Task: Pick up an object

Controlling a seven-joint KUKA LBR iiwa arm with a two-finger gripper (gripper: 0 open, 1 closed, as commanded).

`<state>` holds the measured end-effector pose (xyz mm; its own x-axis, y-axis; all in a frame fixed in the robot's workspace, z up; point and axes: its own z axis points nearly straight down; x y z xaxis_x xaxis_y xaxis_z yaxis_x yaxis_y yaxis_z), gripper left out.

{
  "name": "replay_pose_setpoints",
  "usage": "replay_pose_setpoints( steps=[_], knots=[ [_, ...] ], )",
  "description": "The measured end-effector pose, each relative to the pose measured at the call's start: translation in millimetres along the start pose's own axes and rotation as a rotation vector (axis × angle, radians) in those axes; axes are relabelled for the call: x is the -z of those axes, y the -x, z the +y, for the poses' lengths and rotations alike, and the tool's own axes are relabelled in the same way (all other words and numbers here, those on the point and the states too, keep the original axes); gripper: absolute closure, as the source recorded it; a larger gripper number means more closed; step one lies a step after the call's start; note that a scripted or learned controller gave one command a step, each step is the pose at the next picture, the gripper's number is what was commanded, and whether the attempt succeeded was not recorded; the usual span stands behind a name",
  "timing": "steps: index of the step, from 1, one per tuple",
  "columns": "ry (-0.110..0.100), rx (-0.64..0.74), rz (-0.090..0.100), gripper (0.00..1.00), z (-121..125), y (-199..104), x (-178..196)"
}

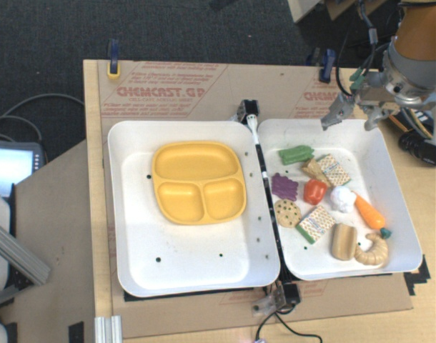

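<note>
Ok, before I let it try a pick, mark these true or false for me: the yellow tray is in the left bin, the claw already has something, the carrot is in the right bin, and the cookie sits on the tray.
1. The yellow three-compartment plastic tray lies in the left white bin. True.
2. The two-finger claw holds a toy. False: it hovers open above the far edge of the right white bin, with nothing between its fingers.
3. The orange toy carrot lies in the right bin. True.
4. The round chocolate-chip cookie sits on the tray. False: it lies in the right bin, below the purple toy piece.
</note>
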<state>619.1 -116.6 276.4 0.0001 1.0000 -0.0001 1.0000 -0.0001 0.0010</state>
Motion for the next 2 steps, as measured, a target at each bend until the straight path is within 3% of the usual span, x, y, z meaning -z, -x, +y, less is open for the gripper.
replay_pose_setpoints(
  steps=[1, 2],
  knots=[
    [-0.013, -0.004, 0.002, 0.00, -33.3, 23.5, -116.1],
    [0.001, -0.001, 0.000, 0.00, -48.1, 6.5, -192.2]
  ],
)
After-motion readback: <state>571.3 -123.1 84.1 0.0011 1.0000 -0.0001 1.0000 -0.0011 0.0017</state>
